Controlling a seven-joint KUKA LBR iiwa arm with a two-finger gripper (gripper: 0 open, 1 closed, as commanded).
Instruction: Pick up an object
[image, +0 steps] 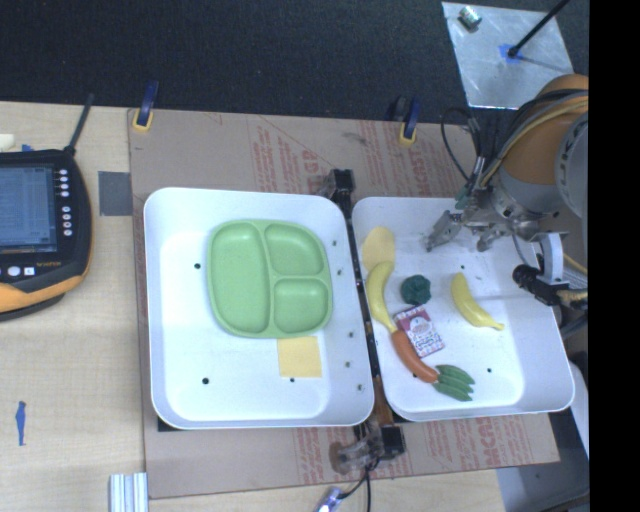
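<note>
camera view: tool (462, 228) low over right bin's (540, 395) far edge

Right bin (540, 395) contents:

- Large banana (377, 275): yellow, curved, lengthwise along the bin's left wall.
- Small banana (473, 303): yellow, angled, near the bin's centre-right, apart from other items.
- Dark green round object (416, 290): just right of the large banana.
- Red-and-white packet (422, 332): lying across the carrot.
- Carrot (412, 358): orange, diagonal.
- Green vegetable (455, 382): at the carrot's lower end.
</note>
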